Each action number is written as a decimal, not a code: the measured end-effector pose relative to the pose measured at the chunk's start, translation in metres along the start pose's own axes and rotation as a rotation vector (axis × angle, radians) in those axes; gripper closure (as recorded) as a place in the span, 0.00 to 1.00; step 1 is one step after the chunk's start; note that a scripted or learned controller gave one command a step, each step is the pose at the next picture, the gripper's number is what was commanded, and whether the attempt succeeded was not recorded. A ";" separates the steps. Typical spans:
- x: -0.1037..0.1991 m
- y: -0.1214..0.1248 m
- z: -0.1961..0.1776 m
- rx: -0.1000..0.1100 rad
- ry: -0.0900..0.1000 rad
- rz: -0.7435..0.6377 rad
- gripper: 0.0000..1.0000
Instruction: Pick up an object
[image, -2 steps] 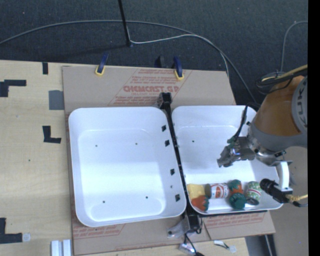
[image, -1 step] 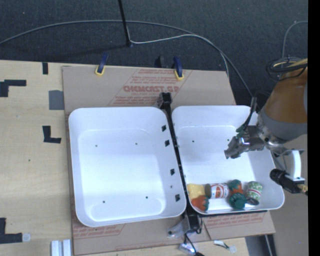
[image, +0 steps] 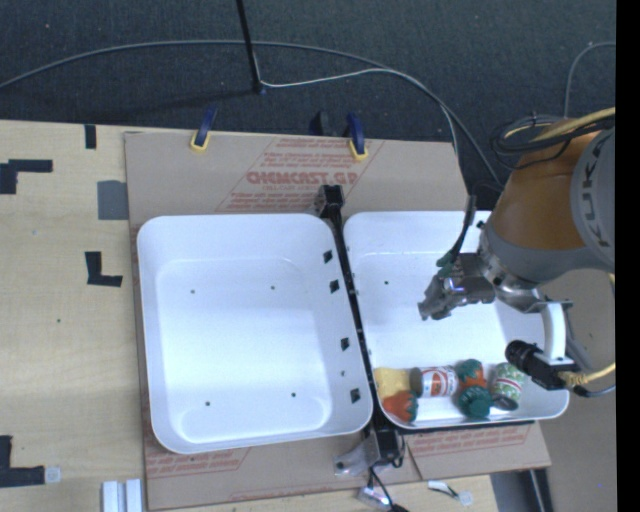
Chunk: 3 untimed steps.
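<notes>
Small objects lie in a row along the near wall of the right bin (image: 400, 250): a yellow piece (image: 394, 380), a red-orange lump (image: 400, 405), a small can with a red and white label (image: 437, 382), a dark green lump (image: 474, 401) and a green and white item (image: 508, 384). My gripper (image: 441, 300) hangs above the middle of the right bin, well back from that row, pointing left. I see nothing held in it.
The left bin (image: 160, 250) sits beside the right one, split from it by a black divider with clips (image: 345, 290). Both rest on a cardboard sheet (image: 290, 175) held by clamps at the far edge. A cable (image: 585, 378) trails off the wrist at right.
</notes>
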<state>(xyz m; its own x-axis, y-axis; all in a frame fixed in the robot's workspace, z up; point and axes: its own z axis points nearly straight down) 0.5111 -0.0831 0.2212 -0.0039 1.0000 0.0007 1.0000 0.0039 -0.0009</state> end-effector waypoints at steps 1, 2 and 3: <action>0.052 0.008 -0.010 -0.001 0.000 -0.001 1.00; 0.099 0.008 -0.009 0.000 0.000 -0.001 1.00; 0.145 0.027 -0.013 0.000 0.000 0.000 1.00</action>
